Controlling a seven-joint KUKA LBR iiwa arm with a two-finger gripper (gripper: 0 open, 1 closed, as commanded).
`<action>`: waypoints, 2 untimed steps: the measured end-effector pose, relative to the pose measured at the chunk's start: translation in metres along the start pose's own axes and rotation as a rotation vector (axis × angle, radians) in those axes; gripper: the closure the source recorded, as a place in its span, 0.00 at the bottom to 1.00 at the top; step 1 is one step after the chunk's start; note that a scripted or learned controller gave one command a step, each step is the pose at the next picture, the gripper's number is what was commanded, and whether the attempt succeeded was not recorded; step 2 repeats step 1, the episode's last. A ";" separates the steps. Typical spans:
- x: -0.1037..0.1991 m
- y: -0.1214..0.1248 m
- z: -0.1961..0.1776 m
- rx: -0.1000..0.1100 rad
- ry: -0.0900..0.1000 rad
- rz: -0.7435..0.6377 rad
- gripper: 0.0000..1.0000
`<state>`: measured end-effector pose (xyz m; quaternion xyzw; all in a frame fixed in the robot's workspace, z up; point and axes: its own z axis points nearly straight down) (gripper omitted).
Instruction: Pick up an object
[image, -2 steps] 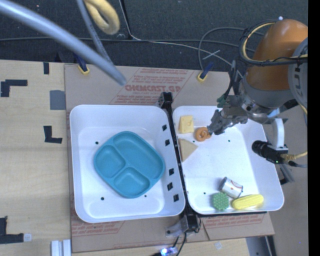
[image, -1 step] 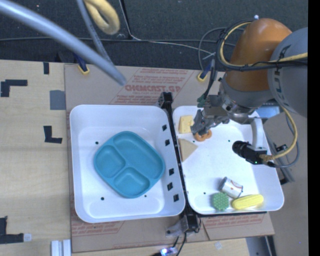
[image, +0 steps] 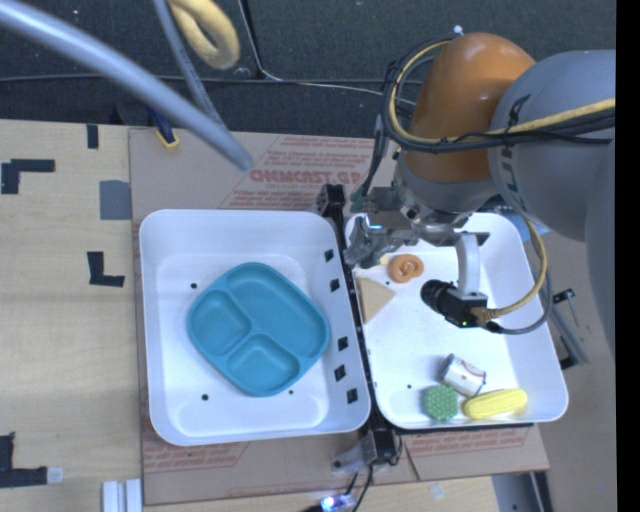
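The right bin (image: 545, 330) holds several small things: a pretzel (image: 405, 268) near its upper left, a tan wedge (image: 375, 297) just below it against the left wall, and a can (image: 463, 376), a green piece (image: 440, 402) and a corn cob (image: 495, 403) grouped near the front edge. The left bin (image: 160, 300) holds a blue tray (image: 258, 327).

The pretzel looks light and stiff, with loops that offer narrow edges; a pinch across its outer width seems best. The can may roll, and the wedge lies flat and thin, so it would be hard to get under.

The arm (image: 470, 110) reaches over the right bin's back, wrist bent down, with the gripper (image: 375, 238) low at the upper left corner, just beside the pretzel. Whether it is spread or closed cannot be told; nothing is seen held in it.
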<state>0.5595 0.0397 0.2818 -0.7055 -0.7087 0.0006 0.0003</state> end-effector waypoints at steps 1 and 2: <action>0.050 0.002 0.007 0.001 0.000 -0.001 1.00; 0.050 0.002 0.007 0.001 0.000 -0.001 1.00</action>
